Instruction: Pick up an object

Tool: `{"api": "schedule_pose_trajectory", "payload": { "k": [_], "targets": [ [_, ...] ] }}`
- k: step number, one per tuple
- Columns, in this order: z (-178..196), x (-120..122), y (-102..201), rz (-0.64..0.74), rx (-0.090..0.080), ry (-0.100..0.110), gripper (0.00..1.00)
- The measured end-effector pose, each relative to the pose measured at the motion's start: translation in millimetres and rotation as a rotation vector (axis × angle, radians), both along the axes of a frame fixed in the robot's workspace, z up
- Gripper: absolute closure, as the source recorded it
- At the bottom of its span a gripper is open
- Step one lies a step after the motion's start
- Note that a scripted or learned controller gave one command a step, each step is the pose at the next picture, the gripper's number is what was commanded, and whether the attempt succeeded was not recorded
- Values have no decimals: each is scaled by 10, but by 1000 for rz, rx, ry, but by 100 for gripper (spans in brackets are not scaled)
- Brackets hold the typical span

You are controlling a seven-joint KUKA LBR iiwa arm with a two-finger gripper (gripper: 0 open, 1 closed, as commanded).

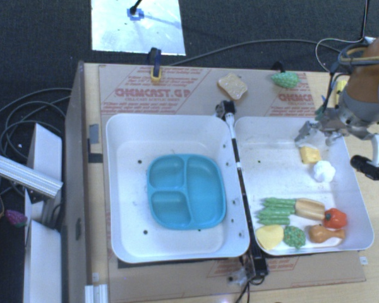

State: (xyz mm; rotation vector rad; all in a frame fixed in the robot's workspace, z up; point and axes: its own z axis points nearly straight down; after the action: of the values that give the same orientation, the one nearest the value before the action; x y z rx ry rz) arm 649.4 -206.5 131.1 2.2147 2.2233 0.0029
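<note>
My gripper [318,135] hangs over the far right part of the right bin [265,137], its fingers spread open with nothing between them. Just below it lie a yellow block [310,154] and a white ball [323,171]. Along the bin's near edge sit green beans [276,211], a bread roll [310,207], a red pepper [335,218], an orange-brown piece [325,234], a yellow lemon [270,236] and a green broccoli [294,236].
The left bin [123,169] holds a blue divided plate [186,191]. On the cardboard behind the bins lie a bread slice [232,86] and a green toy [285,79]. A yellow and blue clamp [155,65] sits at the cardboard's far edge.
</note>
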Motion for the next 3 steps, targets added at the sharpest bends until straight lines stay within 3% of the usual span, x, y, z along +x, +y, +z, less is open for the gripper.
{"api": "schedule_pose_trajectory", "payload": {
  "k": [2, 3],
  "targets": [
    [-365, -7, 4, 1, -1, 1, 0],
    [-249, 6, 2, 3, -2, -3, 100]
  ]
}}
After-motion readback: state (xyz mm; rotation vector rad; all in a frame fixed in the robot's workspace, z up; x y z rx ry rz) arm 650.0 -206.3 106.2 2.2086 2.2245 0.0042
